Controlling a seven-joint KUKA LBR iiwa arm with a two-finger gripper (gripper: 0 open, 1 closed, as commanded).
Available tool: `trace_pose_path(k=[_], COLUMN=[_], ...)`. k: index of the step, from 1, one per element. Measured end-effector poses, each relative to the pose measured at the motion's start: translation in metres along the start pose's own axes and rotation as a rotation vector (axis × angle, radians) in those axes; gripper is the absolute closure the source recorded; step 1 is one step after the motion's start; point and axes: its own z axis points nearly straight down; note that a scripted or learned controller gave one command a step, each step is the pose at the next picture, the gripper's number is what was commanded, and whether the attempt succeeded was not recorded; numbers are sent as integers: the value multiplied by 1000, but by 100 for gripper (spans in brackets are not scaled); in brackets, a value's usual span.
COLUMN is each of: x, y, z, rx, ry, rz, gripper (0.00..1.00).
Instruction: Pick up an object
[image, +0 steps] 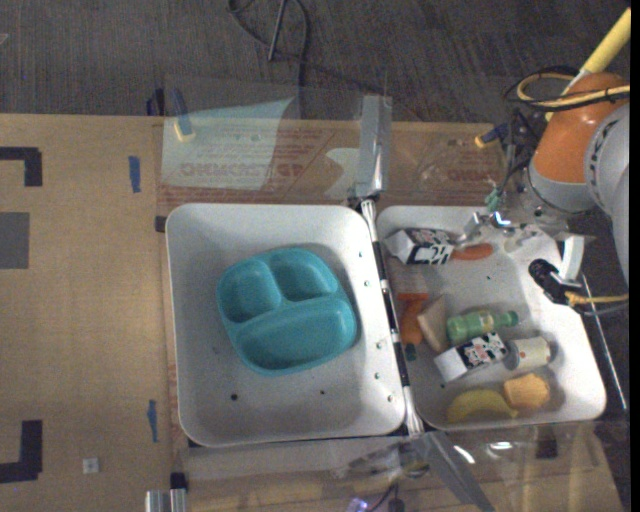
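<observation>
The right bin (592, 385) holds several small items. A black-and-white milk carton (420, 247) lies at its far left corner, with a thin orange-red piece (474, 253) just to its right. My gripper (487, 228) hangs over the bin's far edge, directly above that orange-red piece and close to the carton's right end. Whether it touches either one is unclear. Lower in the bin lie a green bottle (480, 324), a second cow-patterned carton (474, 355), a small white bottle (530, 352), a banana (478, 405) and an orange lump (528, 391).
A teal divided plate (288, 310) lies in the left bin (190, 330). An orange item (411, 318) and a beige wedge (432, 325) rest against the right bin's left wall. The arm's orange band (565, 145) and cables stand over the bin's far right corner.
</observation>
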Motion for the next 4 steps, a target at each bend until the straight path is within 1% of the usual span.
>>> trace_pose_path(k=[1, 2, 3, 4], x=[-34, -24, 12, -25], y=[-2, -4, -38, -4], z=[-143, -21, 7, -27], rx=[13, 16, 9, 11], ry=[4, 6, 7, 6], rz=[69, 12, -201, -147], gripper=[0, 0, 0, 0])
